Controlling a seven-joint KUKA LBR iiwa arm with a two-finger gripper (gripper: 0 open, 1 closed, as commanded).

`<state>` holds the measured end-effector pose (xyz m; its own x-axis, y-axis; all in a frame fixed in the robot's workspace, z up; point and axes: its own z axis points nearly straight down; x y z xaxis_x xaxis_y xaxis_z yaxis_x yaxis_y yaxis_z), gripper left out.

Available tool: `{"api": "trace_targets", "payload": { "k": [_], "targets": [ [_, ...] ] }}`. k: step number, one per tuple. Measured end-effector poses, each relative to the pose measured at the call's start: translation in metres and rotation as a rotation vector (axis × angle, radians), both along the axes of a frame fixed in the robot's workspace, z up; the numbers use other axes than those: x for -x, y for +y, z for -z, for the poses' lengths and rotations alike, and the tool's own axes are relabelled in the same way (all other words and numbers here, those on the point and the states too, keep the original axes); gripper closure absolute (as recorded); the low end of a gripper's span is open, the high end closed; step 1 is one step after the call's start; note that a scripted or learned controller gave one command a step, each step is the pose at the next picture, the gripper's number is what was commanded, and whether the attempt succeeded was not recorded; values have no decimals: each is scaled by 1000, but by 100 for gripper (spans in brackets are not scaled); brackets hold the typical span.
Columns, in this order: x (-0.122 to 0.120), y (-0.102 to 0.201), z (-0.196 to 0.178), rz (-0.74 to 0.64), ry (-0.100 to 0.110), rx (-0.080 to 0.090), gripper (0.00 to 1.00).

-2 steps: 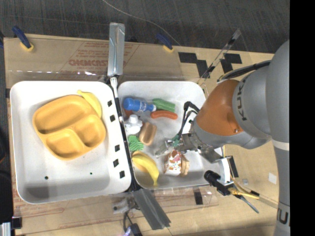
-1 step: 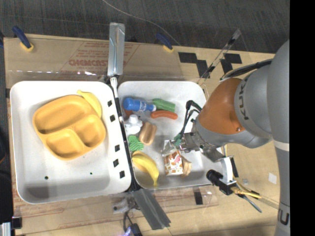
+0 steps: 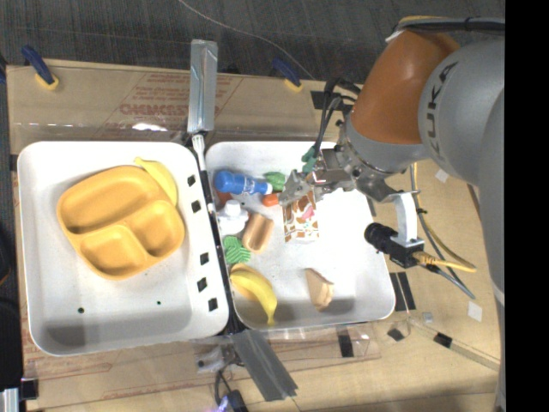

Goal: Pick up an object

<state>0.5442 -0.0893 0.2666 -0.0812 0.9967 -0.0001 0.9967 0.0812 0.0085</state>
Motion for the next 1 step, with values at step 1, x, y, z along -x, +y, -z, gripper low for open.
{"api": "trace_targets", "payload": {
  "k": [1],
  "targets": [
    [2, -1, -5, -4, 12, 0, 100]
  ]
}}
